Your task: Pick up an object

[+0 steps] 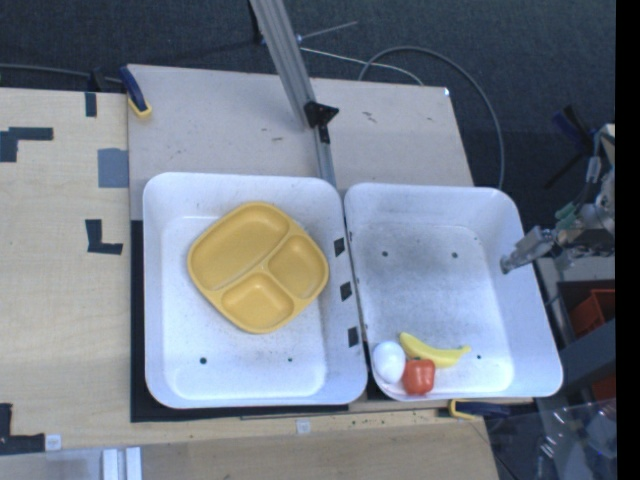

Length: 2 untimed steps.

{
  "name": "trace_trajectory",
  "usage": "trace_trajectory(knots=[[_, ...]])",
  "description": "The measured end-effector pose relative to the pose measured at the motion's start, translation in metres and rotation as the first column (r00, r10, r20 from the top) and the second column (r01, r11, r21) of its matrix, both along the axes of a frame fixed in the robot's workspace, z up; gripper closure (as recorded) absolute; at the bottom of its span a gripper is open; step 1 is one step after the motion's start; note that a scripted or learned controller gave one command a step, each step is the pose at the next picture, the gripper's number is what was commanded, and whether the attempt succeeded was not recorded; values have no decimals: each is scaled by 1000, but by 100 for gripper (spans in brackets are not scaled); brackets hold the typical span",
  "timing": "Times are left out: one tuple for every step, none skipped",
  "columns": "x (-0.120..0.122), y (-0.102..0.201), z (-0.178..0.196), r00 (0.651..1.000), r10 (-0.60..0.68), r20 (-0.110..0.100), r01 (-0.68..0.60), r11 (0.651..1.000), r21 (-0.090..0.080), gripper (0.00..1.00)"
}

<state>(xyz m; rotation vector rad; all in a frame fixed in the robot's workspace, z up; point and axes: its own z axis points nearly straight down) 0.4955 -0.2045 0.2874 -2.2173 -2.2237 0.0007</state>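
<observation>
Three small objects lie together in the near left corner of the right bin (500, 213): a yellow banana (436, 351), a white egg-shaped object (388, 361) and a red object like a pepper (420, 376). The egg and the red object touch, and the banana rests just behind them. At the bin's right rim, part of my gripper (522, 252) pokes in as a grey piece, well away from the three objects and apparently above the rim. Nothing is seen held in it.
The left bin (165, 268) holds a yellow divided plate (258, 266). A grey metal pole (288, 53) slants down from the top to the gap between the bins. Cables lie on the dark floor behind. Wooden bench surface extends to the left.
</observation>
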Motion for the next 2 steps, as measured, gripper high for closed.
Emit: trace_trajectory(knots=[[0, 0, 0, 1000, 0, 0, 0, 1000, 0, 0], [3, 6, -45, 1000, -1, -4, 1, 1000, 0, 0]])
